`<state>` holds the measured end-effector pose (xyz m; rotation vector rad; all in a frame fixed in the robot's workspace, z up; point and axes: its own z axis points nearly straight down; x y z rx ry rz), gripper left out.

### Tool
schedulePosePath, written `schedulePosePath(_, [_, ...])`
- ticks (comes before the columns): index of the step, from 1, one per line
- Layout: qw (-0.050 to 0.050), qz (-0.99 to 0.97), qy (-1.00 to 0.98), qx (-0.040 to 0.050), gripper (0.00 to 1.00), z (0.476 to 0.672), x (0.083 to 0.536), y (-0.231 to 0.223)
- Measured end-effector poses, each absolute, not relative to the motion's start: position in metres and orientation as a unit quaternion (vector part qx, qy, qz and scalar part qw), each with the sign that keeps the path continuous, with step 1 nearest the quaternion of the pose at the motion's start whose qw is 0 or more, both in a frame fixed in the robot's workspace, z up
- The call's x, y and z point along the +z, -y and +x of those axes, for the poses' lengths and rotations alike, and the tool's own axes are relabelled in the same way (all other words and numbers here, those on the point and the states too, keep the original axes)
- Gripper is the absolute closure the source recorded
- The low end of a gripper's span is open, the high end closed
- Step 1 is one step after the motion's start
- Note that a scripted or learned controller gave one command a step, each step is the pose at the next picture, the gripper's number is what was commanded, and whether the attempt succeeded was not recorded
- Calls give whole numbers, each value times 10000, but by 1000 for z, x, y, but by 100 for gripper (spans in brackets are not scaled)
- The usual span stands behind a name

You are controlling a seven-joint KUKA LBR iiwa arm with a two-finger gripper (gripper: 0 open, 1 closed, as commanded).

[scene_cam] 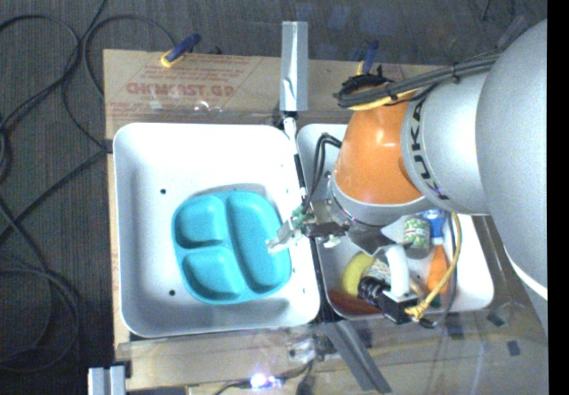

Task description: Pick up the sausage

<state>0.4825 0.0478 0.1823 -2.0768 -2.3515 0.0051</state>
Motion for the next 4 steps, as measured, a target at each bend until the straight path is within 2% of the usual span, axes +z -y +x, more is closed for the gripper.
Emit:
schedulePosePath(1, [13, -6646, 7472, 10, 0, 484, 183, -21])
schedulePosePath(2, [15, -6665, 7455, 20, 0, 483, 182, -95])
schedulePosePath(3, [-7, -6428, 7661, 17, 0, 484, 263, -60])
schedulePosePath(4, [19, -6051, 7961, 18, 0, 483, 182, -71])
